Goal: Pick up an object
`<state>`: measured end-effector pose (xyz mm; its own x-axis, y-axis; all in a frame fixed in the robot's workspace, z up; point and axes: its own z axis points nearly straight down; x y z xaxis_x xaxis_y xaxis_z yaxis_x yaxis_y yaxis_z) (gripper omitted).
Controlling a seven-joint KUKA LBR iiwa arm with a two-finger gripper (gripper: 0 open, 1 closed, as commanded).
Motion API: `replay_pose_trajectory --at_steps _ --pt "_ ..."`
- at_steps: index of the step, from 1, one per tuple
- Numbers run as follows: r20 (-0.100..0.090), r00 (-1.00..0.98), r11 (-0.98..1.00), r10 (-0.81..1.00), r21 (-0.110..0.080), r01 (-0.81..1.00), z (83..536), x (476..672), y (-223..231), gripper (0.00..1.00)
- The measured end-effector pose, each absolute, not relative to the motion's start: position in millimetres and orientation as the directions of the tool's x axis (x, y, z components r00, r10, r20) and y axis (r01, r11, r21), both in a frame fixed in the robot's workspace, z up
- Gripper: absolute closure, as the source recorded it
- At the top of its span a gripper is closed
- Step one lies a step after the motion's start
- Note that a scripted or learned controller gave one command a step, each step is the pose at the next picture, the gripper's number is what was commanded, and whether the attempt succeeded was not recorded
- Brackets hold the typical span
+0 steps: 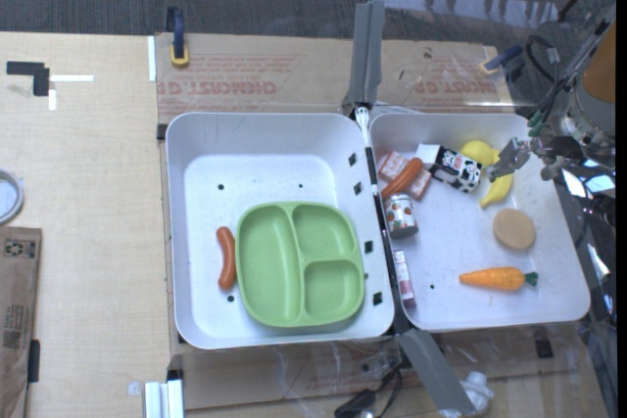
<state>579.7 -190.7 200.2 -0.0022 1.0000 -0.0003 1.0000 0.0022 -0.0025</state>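
A: What is on the worktop (88, 162)?

B: Two white bins. The left bin (186, 210) has a green plate (294, 264) and a small sausage (226, 256) beside it.

A: And the right bin (549, 303)?

B: A carrot (498, 279) near us, a round cookie (513, 229), a banana (497, 188), a toy cow (457, 167).

A: Where are the jaws (513, 155)?

B: Far right, just over the banana. I cannot tell if they are open, and they hold nothing I can see.

A: What could go wrong?

B: The banana is curved. It might slip out or bump the cow.
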Motion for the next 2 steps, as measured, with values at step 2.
replay_pose_trajectory --at_steps 2 --pt "-0.003 -0.156 0.156 0.988 0.004 0.988 95 643.9 -209 0.00"
